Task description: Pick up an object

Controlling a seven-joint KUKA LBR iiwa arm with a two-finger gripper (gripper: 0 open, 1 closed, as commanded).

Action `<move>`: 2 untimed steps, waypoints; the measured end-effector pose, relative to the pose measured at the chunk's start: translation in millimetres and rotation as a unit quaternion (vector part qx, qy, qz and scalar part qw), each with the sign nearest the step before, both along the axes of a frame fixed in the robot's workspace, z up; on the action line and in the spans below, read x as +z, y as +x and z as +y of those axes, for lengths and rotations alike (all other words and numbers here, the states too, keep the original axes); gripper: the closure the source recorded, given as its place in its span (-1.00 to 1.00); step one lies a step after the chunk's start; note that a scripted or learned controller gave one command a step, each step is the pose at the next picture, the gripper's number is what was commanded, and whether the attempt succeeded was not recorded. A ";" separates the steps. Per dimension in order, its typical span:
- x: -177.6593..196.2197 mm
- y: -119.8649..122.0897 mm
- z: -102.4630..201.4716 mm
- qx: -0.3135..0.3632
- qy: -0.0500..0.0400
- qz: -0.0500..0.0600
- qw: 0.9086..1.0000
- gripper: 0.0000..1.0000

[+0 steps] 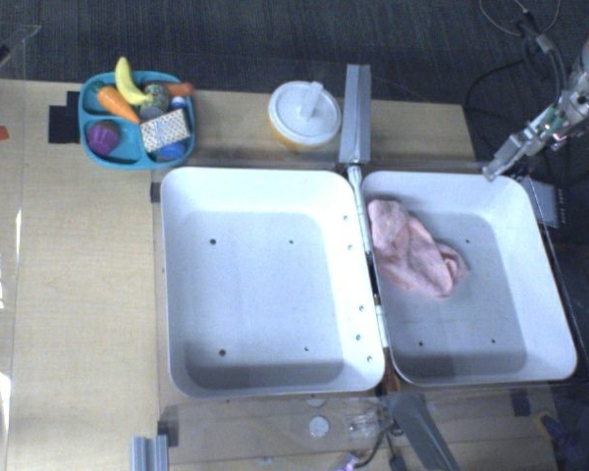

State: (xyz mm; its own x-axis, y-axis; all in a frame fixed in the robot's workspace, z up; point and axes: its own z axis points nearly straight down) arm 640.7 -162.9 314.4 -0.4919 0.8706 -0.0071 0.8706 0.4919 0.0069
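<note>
— Pink, soft and crumpled: is that a cloth in the right bin?

— Yes, a pink cloth (412, 249) lies bunched in folds on the floor of the right bin (530, 292), close to its left wall. The bin is shallow, white, smooth plastic with rounded corners and small dark dots on its floor.

— And the left bin (187, 292)?

— Same shape and finish, set just beside the other, a grey metal strip (357, 116) running up from the seam between them.

— Where is the claw (495, 168)?

— Above the right bin's far right corner, well apart from the cloth. Whether it is apart or together I cannot tell; it is too small and slanted.

— What carries everything?

— A pale wooden counter (79, 292). Behind the left bin sit a blue divided tray (90, 153) with toy food, a banana (128, 83) and a carrot (117, 102) among it, and a yellow cup with a white lid (304, 114). Beyond the counter lies dark carpet (275, 13), with cables (515, 13) at the right.
</note>
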 end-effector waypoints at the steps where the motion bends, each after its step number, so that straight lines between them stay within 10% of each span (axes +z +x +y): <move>1: -107.8 13.1 34.8 0.035 0.001 0.003 0.999 -1.00; 2: -215.9 -13.2 44.6 0.065 0.000 -0.001 0.998 -1.00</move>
State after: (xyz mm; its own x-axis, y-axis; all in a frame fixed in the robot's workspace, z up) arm 627.5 -118.4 98.5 -0.6001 0.7999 -0.0084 0.7998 0.6002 0.0093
